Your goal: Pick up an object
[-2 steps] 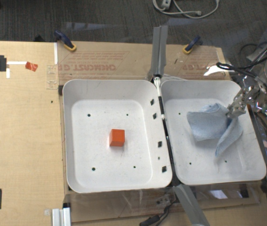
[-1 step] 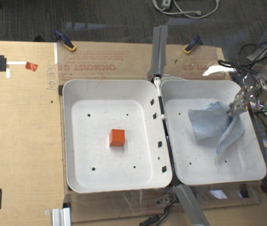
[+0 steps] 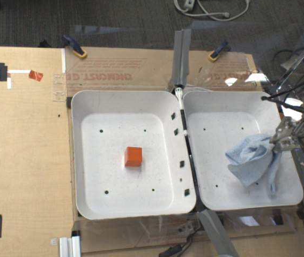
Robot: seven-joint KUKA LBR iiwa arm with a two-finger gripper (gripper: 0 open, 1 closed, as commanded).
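A light blue cloth [image 3: 250, 157] lies crumpled in the right bin [image 3: 221, 197]. Its right edge is drawn up into a peak, and a strip hangs down beside it. My gripper [image 3: 278, 141] is at the right side of that bin, low over the cloth. Its fingers are shut on the raised cloth edge. A small orange-red cube [image 3: 133, 157] sits alone near the middle of the left bin [image 3: 93, 197], far from the gripper.
A grey divider bar [image 3: 181, 63] and black clips run between the two bins. Cardboard lies behind the bins with two clamps [image 3: 75, 47] on it. Cables [image 3: 296, 74] hang at the right edge near the arm.
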